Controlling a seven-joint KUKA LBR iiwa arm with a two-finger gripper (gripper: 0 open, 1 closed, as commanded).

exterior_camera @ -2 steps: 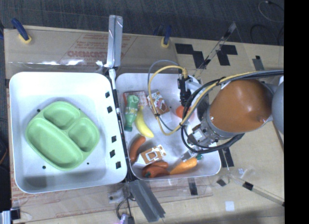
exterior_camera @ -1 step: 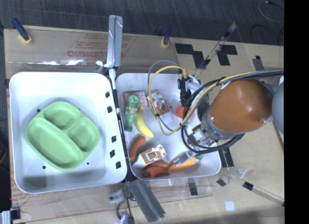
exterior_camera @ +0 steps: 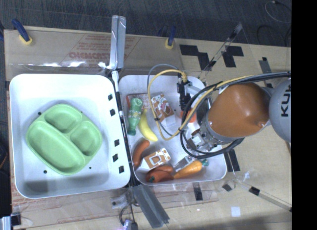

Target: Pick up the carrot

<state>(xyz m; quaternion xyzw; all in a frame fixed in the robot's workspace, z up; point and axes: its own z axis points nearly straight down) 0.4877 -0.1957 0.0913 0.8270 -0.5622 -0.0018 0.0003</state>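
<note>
Brown cardboard-covered bench (exterior_camera: 59, 50) on dark carpet, two shallow white bins side by side. Left white bin (exterior_camera: 29, 90) holds a light green three-compartment plastic plate (exterior_camera: 64, 137), lying flat, left of centre. Grey arm with the orange band (exterior_camera: 237, 112) comes in from the right and covers most of the right white bin (exterior_camera: 136, 83); yellow and black cables loop over it. Gripper (exterior_camera: 190, 157) sits low at the bin's front right, jaw state hidden under the wrist and cables, cannot tell. Orange tapered carrot (exterior_camera: 188, 170) lies along the front wall, right next to the gripper; contact unclear. Yellow banana (exterior_camera: 147, 127) mid-bin, green plastic bottle (exterior_camera: 134, 115) just left of it. Red-orange sausage-shaped toy (exterior_camera: 140, 151) below the banana, red pepper-like piece (exterior_camera: 158, 174) touching the carrot's left end, small printed carton (exterior_camera: 157, 158) between them.
</note>
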